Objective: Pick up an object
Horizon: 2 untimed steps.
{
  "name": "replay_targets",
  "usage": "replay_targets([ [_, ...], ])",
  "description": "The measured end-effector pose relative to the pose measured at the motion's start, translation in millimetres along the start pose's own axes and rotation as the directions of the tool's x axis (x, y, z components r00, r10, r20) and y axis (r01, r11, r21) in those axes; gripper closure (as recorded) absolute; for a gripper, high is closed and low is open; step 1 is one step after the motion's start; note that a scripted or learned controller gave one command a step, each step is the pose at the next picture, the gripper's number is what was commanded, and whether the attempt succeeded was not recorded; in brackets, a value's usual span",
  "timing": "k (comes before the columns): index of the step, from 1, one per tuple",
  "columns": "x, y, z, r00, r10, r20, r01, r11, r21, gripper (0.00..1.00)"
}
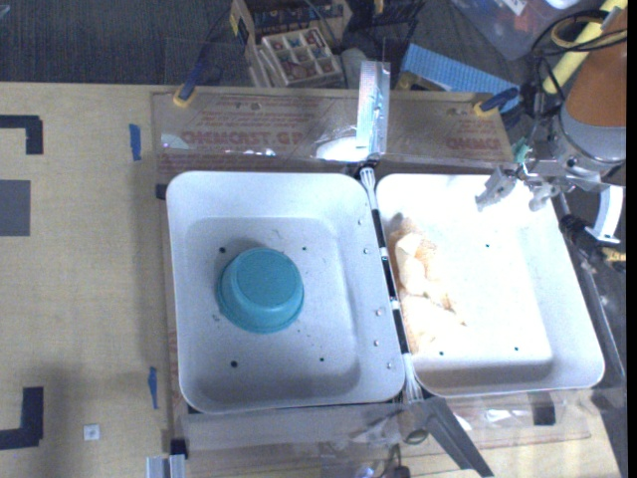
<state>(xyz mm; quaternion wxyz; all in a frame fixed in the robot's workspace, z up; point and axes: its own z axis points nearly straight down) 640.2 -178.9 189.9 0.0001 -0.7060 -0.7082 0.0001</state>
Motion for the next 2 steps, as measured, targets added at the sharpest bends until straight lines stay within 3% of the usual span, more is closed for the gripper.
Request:
replay_targets([
  [1, 78, -7, 69, 0.999, -0.052, 0.000, 0.052, 0.999, 0.000, 0.00],
  [2, 4, -1, 6, 1.000, 0.025, 0.002, -0.025, 1.000, -0.004, 0.00],
])
